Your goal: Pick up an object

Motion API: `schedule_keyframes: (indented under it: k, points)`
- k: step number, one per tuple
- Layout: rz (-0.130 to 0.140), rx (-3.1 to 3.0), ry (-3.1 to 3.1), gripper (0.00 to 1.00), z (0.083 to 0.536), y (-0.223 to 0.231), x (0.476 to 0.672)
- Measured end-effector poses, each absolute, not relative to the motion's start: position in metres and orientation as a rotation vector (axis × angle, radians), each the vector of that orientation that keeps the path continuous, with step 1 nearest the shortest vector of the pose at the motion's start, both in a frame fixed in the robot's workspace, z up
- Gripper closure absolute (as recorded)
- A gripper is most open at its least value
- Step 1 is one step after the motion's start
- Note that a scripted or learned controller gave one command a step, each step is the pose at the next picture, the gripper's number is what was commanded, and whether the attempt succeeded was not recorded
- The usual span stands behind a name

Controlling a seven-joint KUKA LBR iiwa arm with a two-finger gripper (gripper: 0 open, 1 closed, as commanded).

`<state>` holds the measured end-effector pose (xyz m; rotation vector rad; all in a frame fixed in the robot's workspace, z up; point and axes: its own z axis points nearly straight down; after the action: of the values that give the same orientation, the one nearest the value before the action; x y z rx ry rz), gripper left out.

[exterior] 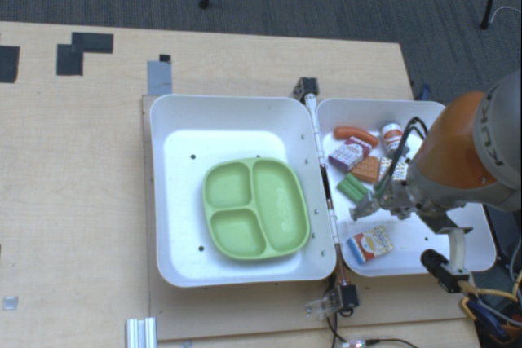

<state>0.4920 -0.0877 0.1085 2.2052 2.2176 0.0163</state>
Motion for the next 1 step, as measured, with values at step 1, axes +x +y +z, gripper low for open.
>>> schedule_keyframes:
  k: [1]
  points:
    - [0.006, 2.217, 2.218, 0.00, 0.0868, -0.0841, 0.4885]
